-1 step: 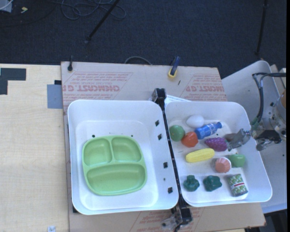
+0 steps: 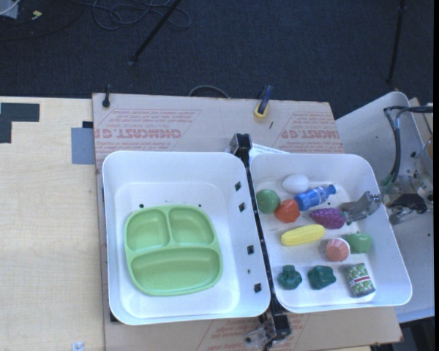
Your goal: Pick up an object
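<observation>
Presently, toy foods are listed in the right bin (image 2: 395, 269): purple grapes (image 2: 326, 216), blue bottle (image 2: 314, 195), yellow corn (image 2: 302, 235), red tomato (image 2: 287, 210). The gripper (image 2: 360, 207) is seen just beside the grapes; nothing is seen held, and its state cannot be told. A miss is judged likely, crowded neighbours being easily nudged. A green divided plate (image 2: 173, 250) is held in the left bin (image 2: 168, 170).

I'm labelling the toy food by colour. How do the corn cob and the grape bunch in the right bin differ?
The corn cob is yellow; the grape bunch is purple. The corn cob is longer and smooth-looking, the grape bunch shorter and lumpier. The grape bunch lies nearer the gripper, the corn cob below it in the camera view. Both lie flat, lengthwise across the right bin.
</observation>
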Tool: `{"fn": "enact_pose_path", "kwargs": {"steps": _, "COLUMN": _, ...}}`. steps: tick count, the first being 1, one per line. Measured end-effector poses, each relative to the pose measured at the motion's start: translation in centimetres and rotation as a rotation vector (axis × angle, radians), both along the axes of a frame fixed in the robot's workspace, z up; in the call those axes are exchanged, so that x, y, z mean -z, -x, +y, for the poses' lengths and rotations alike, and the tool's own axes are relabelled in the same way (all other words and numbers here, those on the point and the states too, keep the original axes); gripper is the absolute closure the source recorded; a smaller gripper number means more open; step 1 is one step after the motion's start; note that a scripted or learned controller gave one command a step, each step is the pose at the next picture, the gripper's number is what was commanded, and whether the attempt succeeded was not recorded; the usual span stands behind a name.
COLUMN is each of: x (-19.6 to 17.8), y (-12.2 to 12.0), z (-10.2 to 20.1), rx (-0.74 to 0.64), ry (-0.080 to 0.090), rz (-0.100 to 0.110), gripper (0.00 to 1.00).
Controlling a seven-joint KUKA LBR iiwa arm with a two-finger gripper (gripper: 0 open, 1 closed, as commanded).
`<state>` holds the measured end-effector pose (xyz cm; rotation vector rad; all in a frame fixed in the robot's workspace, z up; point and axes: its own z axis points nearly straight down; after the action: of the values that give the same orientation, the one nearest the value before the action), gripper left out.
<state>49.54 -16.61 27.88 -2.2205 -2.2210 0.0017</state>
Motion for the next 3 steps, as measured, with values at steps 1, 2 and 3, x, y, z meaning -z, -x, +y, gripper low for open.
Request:
{"fn": "enact_pose_path", "kwargs": {"steps": 1, "x": 6.4, "y": 0.4, "z": 0.3, "rx": -0.001, "ry": -0.003, "rz": 0.007, "gripper": 0.00}}
{"fn": "enact_pose_path", "kwargs": {"steps": 2, "x": 11.4, "y": 0.7, "z": -0.5, "rx": 0.000, "ry": -0.003, "rz": 0.007, "gripper": 0.00}}
{"fn": "enact_pose_path", "kwargs": {"steps": 3, "x": 15.8, "y": 0.7, "z": -0.4, "rx": -0.001, "ry": -0.003, "rz": 0.006, "gripper": 0.00}}
